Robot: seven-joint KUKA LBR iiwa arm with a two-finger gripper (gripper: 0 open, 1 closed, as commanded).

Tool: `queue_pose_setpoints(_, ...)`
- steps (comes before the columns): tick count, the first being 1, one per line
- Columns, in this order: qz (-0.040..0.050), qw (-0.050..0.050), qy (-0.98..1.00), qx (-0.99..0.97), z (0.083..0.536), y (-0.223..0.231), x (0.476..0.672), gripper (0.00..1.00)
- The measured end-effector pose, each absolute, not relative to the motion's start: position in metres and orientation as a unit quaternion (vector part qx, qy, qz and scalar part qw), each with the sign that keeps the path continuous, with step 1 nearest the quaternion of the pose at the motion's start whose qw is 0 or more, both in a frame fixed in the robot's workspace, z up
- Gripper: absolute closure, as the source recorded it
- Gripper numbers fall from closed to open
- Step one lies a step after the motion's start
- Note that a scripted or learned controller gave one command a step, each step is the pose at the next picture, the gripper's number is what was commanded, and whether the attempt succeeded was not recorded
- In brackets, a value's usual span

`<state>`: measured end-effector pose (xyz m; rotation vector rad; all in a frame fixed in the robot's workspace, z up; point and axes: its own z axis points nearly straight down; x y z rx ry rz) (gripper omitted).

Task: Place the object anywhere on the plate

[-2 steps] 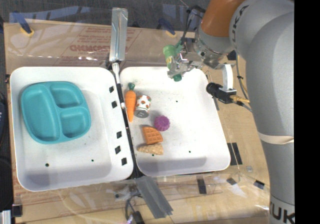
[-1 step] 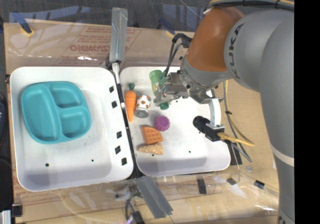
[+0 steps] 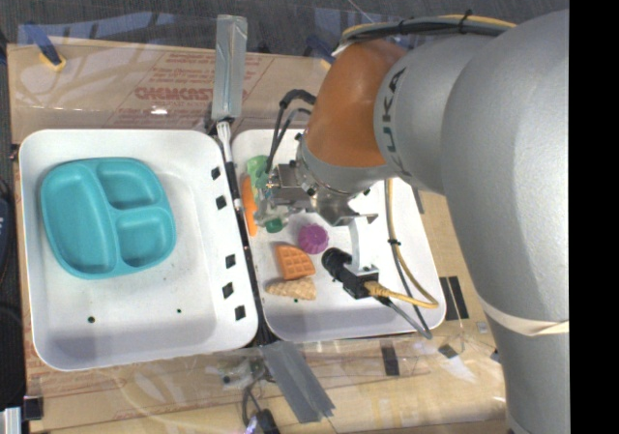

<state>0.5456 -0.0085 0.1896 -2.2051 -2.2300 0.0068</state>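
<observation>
A teal divided plate point(image 3: 104, 216) lies in the left white bin point(image 3: 58, 335). The right bin point(image 3: 319, 326) holds several toy foods: a green piece point(image 3: 257, 169), an orange carrot point(image 3: 250, 206), a purple lump point(image 3: 311, 237), an orange waffle point(image 3: 294, 260) and a tan wedge point(image 3: 293, 289). My gripper point(image 3: 278, 196) hangs low over the left part of the right bin, close to the green piece and the carrot. The wrist and arm cover most of it. A small green bit point(image 3: 274, 224) shows just below it.
The big grey arm point(image 3: 484, 152) covers the right bin's far and right parts. A divider wall point(image 3: 235, 248) with black clips runs between the bins. Brown cardboard and a grey tape strip point(image 3: 228, 65) lie behind the bins.
</observation>
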Motion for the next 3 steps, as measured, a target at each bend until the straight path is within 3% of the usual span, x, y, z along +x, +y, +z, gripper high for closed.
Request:
queue_pose_setpoints(1,-0.0018,-0.001,-0.711,-0.704,0.275,0.024,0.486,1.0)
queue_pose_setpoints(2,0.0022,0.002,-0.71,-0.704,0.242,0.019,0.476,1.0)
queue_pose_setpoints(3,0.0039,0.003,-0.713,-0.701,0.186,0.18,0.531,1.0)
